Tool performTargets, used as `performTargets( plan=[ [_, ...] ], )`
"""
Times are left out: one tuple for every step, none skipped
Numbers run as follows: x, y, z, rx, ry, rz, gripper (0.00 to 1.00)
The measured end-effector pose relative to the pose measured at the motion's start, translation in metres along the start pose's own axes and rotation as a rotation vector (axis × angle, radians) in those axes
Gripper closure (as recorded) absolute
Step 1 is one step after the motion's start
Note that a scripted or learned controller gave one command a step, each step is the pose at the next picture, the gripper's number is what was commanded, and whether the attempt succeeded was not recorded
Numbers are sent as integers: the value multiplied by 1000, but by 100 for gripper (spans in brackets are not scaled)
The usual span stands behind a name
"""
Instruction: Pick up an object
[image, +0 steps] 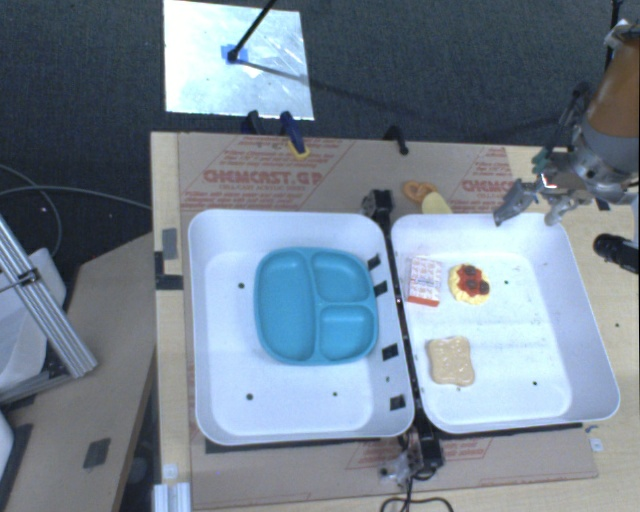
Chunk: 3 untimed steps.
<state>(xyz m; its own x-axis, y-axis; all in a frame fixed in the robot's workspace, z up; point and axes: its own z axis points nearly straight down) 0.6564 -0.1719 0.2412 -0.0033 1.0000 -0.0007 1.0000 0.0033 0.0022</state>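
Cardboard sheet (262, 172) printed "CHEMCAST GP"

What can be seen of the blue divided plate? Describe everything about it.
The blue divided plate is a rounded-square tray in light blue, looking like smooth plastic. Raised ridges split it into three compartments: one tall section on its left and two smaller ones on its right, upper and lower. It lies flat and right side up on the floor of the left white bin, roughly central. Nothing rests in its compartments, and nothing but the bin floor touches it.
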Motion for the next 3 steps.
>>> performTargets(
  plan=[
    [-25, 3, 143, 5, 1, 3, 0],
    [-24, 6, 125, -4, -1, -1, 100],
    [-24, 6, 124, -4, -2, -2, 0]
  ],
)
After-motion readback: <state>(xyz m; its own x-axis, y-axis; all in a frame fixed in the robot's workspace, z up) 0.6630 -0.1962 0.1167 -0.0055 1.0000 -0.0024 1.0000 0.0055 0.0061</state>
